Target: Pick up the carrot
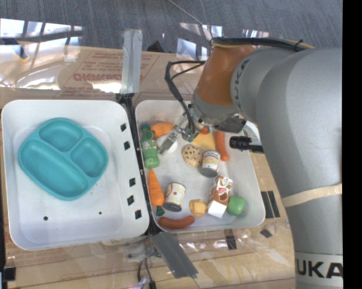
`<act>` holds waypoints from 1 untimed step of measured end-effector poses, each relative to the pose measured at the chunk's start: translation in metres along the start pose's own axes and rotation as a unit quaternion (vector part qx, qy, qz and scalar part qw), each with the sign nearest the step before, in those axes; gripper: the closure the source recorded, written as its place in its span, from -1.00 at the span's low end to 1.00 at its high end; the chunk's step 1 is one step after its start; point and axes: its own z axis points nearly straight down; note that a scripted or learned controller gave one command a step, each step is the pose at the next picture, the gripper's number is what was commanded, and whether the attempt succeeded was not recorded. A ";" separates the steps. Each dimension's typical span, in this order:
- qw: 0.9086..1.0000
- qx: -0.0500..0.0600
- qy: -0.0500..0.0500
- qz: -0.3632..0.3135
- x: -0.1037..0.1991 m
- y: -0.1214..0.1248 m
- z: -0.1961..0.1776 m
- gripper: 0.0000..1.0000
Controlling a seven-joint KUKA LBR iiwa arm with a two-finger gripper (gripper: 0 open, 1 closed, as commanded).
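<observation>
Gripper (176,136), fingers spread and holding nothing, hovers far-right of the carrot (155,187), whose long axis runs near-to-far.

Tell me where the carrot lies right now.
The carrot lies in the right bin, against its left wall, below the green bottle and beside the small can.

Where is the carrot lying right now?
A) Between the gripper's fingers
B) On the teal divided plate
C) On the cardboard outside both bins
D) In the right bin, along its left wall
D: the carrot lies in the right bin against its left wall, below the green bottle, well apart from the gripper.
</observation>
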 end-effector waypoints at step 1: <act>1.000 0.000 0.000 0.000 0.000 0.000 0.000 -1.00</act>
